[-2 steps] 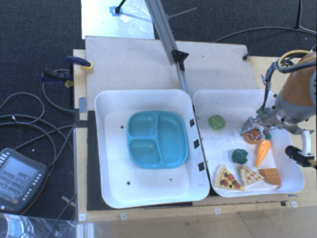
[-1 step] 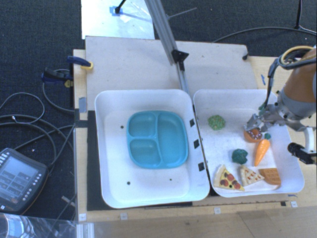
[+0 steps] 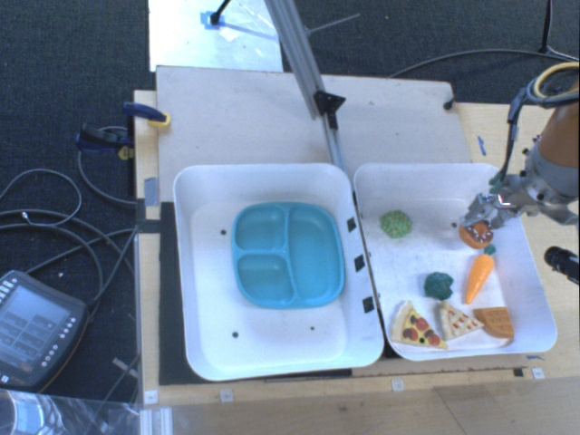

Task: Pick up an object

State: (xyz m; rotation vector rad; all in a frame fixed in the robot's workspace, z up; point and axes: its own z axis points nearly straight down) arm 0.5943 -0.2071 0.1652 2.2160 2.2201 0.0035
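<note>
gripper (image 3: 480,217) low in the right bin (image 3: 426,184) over a small round orange toy (image 3: 476,235) — jaws' state unclear — likely light, stiff, slippery; grip across its middle.

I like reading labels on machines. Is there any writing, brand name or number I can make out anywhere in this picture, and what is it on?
None can be read.
Handheld pendant on the floor at lower left: its screen and keys are too small and blurred to read.
Arm, bins and blue tray: no lettering visible.
</note>
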